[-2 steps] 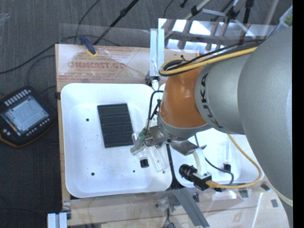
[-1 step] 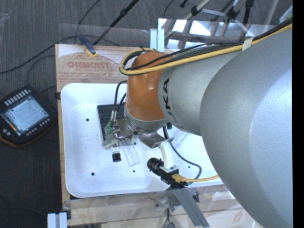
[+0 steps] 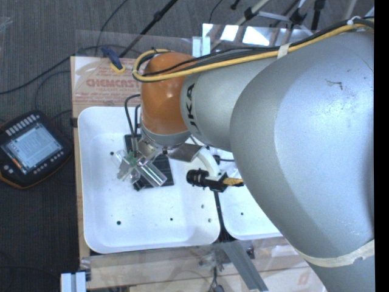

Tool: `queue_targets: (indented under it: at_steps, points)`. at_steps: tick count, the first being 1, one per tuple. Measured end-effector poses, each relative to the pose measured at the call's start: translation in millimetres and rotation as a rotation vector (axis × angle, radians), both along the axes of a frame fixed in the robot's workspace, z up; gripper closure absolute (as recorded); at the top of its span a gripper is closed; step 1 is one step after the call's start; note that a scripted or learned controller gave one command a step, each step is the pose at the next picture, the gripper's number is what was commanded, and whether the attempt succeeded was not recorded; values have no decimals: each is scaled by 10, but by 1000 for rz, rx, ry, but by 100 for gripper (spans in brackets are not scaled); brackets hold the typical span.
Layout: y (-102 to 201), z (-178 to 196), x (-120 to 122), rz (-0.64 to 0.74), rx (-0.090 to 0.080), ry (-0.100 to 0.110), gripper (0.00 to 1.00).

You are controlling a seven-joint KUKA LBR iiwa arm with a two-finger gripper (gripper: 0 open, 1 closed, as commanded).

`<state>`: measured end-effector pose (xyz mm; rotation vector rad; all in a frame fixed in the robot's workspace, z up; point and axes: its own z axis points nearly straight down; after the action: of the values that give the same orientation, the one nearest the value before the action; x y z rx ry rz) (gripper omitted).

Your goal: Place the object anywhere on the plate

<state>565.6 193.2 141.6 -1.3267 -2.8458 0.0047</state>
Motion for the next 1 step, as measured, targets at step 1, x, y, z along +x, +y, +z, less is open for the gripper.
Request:
queue_targets:
  at_steps: [1]
  points:
    - [340, 1015, -214, 272, 1, -2, 100]
